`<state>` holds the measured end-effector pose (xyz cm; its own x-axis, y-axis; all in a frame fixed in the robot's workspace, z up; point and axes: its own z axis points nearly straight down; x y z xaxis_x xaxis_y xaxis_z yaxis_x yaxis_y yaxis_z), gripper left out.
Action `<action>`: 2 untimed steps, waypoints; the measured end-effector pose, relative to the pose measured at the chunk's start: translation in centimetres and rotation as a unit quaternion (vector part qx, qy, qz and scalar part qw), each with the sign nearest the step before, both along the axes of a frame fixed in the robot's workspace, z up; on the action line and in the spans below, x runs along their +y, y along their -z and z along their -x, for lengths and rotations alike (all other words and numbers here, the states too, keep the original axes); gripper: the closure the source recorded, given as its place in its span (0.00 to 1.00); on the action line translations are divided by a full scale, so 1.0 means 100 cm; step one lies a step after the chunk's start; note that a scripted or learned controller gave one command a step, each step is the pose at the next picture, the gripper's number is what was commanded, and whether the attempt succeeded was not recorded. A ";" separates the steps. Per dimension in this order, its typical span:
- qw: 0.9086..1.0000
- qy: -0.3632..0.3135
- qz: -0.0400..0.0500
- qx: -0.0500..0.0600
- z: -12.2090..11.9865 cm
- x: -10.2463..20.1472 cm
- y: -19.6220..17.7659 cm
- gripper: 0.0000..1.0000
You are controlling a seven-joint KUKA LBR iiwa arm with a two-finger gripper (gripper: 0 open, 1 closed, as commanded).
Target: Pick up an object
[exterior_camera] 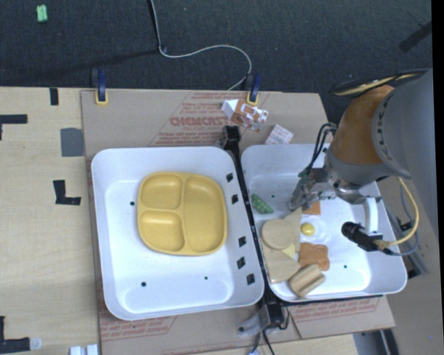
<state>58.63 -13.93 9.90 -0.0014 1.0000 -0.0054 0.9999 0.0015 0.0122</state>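
Left bin (115,235): carries a yellow divided plate (182,212) near its centre, likely a drop spot.
Right bin (356,281): toy food clusters toward 7 o'clock, namely green piece (261,204), round slice (278,234), fried egg (309,229), toast (313,255), bread roll (306,281).
Gripper (304,196): low at the bin's 10 o'clock, just above the egg, seemingly positioned for a grab; finger spread cannot be told.
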 end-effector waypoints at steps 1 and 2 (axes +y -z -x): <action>1.000 0.000 0.000 0.001 0.000 0.000 0.001 0.00; 1.000 0.000 -0.003 0.005 -0.040 -0.039 0.001 0.00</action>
<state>62.58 -17.82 9.83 -0.0020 1.0000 -0.0002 1.0000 0.0020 0.0015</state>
